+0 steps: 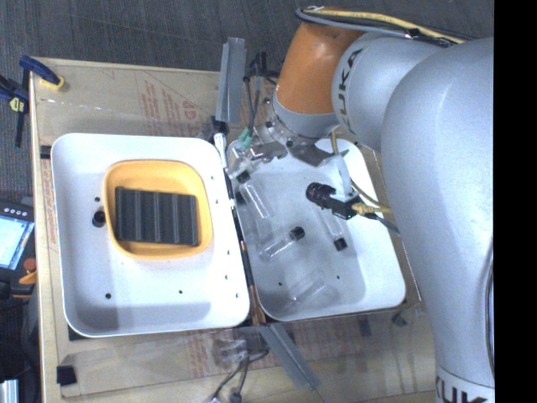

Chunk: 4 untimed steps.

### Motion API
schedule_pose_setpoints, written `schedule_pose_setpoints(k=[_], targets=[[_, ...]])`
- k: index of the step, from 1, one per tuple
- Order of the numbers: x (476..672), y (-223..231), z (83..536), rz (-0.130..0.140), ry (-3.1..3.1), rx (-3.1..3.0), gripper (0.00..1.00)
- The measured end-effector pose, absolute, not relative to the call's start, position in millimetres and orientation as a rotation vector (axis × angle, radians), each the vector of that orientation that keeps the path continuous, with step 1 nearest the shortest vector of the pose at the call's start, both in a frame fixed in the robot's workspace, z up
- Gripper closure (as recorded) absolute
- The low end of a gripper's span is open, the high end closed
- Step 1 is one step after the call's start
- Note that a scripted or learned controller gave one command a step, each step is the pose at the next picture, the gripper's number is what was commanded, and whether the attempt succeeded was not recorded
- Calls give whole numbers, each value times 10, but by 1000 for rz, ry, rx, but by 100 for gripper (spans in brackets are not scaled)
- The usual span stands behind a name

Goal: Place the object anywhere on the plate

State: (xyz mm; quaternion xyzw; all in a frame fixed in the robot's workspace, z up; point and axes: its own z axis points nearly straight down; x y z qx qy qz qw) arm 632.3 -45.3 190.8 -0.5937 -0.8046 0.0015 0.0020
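The yellow-rimmed plate (pixel 155 173), dark ribbed centre, lay flat left of the gripper (pixel 243 166); a clear black-capped tube (pixel 281 240) lay below it.

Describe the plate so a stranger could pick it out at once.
Of the two white bins, take the left bin. The plate lies in its upper middle: a rounded yellow rectangle with a dark ribbed centre. It is the one coloured thing there, beside a small dark object.

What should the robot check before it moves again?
1. Plate is in the left bin, with its yellow rim in view: ok.
2. Dark ridged block already sits on the plate: cannot tell if this is the object.
3. End effector is over the right bin: ok.
4. Something held in the end effector: cannot tell.
5. Clear tubes lie loose in the right bin: ok.
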Motion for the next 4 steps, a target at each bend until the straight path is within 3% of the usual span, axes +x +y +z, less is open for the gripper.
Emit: schedule_pose_setpoints(k=[1, 2, 3, 4], targets=[[5999, -320, 1968, 5, -2765, -1480, 100], [6069, -110, 1923, 2, -2885, -1239, 100], [6069, -109, 1924, 2, -2886, -1238, 0], [6249, 501, 1919, 1, -2829, -1365, 0]])
